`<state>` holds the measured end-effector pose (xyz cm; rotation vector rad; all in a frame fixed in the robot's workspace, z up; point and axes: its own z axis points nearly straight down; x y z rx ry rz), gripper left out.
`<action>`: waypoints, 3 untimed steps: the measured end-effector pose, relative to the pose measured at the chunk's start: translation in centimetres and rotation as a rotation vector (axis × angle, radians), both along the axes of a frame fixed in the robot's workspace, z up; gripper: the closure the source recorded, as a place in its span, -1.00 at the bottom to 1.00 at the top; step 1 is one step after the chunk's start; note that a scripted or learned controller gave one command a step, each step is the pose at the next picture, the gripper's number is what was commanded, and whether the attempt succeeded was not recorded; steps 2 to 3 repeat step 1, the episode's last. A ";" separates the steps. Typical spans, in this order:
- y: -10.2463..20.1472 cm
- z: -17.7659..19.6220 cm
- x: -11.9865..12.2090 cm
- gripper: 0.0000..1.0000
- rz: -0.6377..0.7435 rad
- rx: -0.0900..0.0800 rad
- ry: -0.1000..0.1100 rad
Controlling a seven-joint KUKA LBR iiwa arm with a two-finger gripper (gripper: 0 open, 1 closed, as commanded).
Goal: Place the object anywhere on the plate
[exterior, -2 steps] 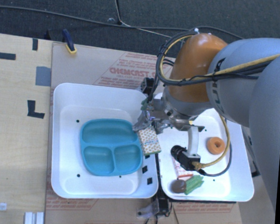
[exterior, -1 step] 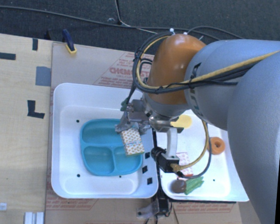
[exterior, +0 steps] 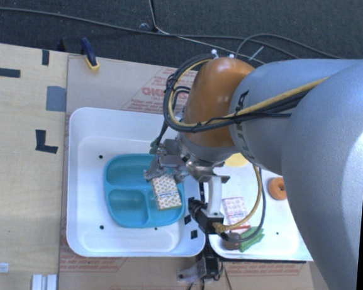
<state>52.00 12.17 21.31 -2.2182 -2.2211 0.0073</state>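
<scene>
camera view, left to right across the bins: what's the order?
left white bin → blue plate → patterned packet over the plate's right part → pink-printed packet → orange ring

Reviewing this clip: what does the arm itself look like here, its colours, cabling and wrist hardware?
The arm is smooth grey with a rounded orange band above the wrist. Black cables loop around the band, and a yellowish cable runs along the grey link. Below sits grey metal wrist hardware and the gripper; a black bracket hangs beside it.
</scene>
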 end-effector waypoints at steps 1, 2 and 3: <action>0.0 0.1 0.1 -1.00 0.000 0.001 -0.002; 0.0 0.1 0.1 -1.00 0.000 0.001 -0.002; 0.0 0.1 0.1 -1.00 0.000 0.001 -0.002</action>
